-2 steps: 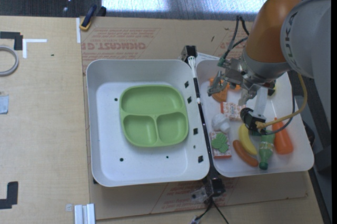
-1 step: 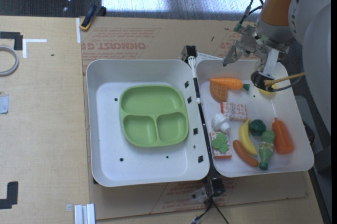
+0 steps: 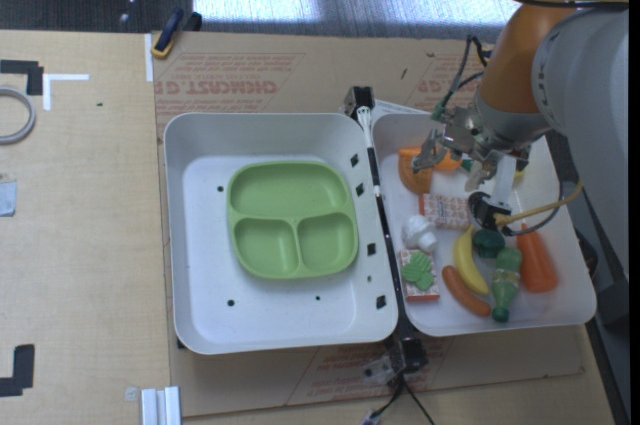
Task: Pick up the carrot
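Jaws (image 3: pixel 468 158), state unclear, hover over crowded right bin (image 3: pixel 560 313); carrot (image 3: pixel 537 260) touches green bottle (image 3: pixel 505 281), risking a mis-grab.

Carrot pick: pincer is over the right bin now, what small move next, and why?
Probably shift the pincer toward the bin's right wall and the near edge of the view, over the carrot. It hovers nearer the orange piece at the far end, while the carrot lies beside the green bottle, untouched.

Bright, even light — soft shadows, slight blur
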